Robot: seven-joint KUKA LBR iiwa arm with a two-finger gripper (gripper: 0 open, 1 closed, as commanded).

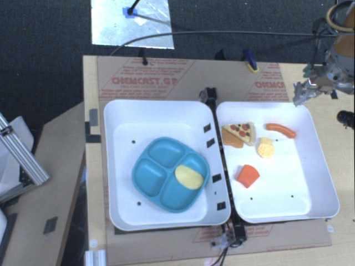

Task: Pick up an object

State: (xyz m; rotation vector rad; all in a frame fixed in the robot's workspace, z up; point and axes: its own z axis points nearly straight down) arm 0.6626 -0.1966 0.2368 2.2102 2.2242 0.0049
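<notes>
The right bin (316,170) holds a pizza slice (239,130) lying over a tan bread piece (233,141), an orange-red sausage (280,129), a small yellow corn piece (265,147) and an orange-red wedge (248,175). In the left bin (119,148) a blue divided plate (155,176) carries a yellow oval piece (189,177). My gripper (302,93) hangs at the far right, above and beyond the right bin's back right corner, well apart from every object. Nothing shows between its tips.
A clamp with a blue and yellow handle (249,60) sits at the bench's back edge. A shiny foil sheet (131,15) lies on the dark floor behind. Black clips (209,96) join the two bins along the middle divider.
</notes>
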